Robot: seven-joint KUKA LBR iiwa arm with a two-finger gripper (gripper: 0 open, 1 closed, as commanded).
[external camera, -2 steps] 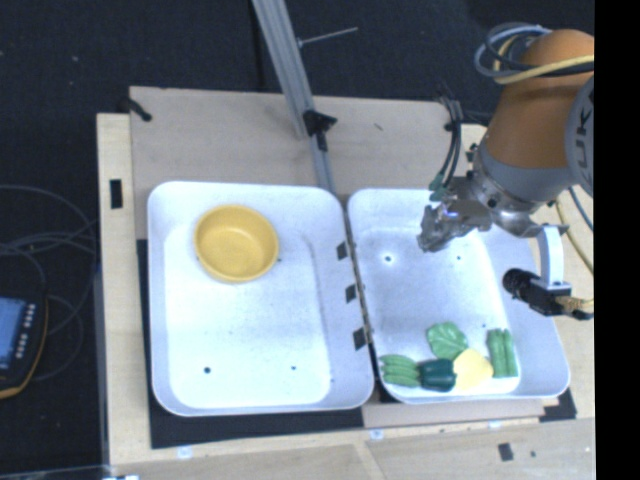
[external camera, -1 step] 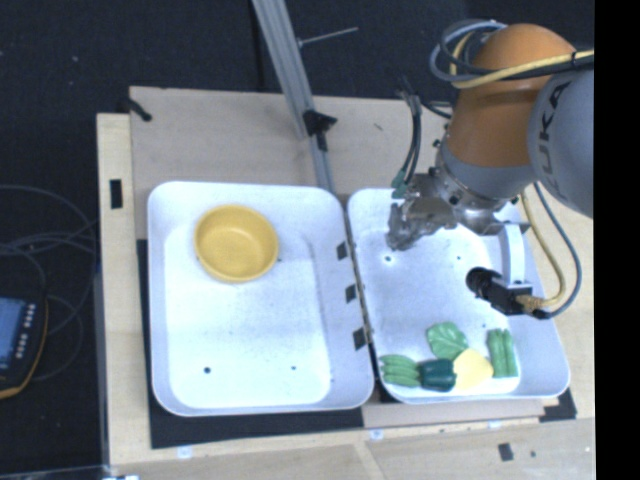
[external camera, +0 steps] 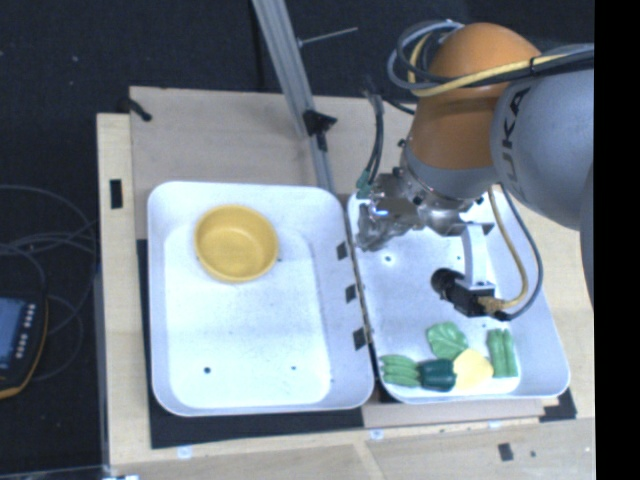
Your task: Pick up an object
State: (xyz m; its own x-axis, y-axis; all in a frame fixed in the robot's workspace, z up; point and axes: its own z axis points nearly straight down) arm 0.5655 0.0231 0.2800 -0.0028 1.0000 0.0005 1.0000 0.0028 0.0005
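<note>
A yellow bowl (external camera: pixel 237 243) sits in the upper left of the left bin (external camera: pixel 250 368). Several small toys lie along the near side of the right bin (external camera: pixel 540 338): a light green piece (external camera: pixel 446 339), a green pod-like piece (external camera: pixel 399 369), a dark green piece (external camera: pixel 436 373), a yellow piece (external camera: pixel 472 370) and a green striped piece (external camera: pixel 501 352). My gripper (external camera: pixel 378 220) hangs over the far left corner of the right bin, close to the wall between the bins and well away from the toys. I see nothing held in it.
A grey metal post (external camera: pixel 290 68) slants up from the back of the bench between the bins. Black clips (external camera: pixel 352 293) mark the divider between the bins. A black cable fitting (external camera: pixel 455 290) hangs from the arm over the right bin.
</note>
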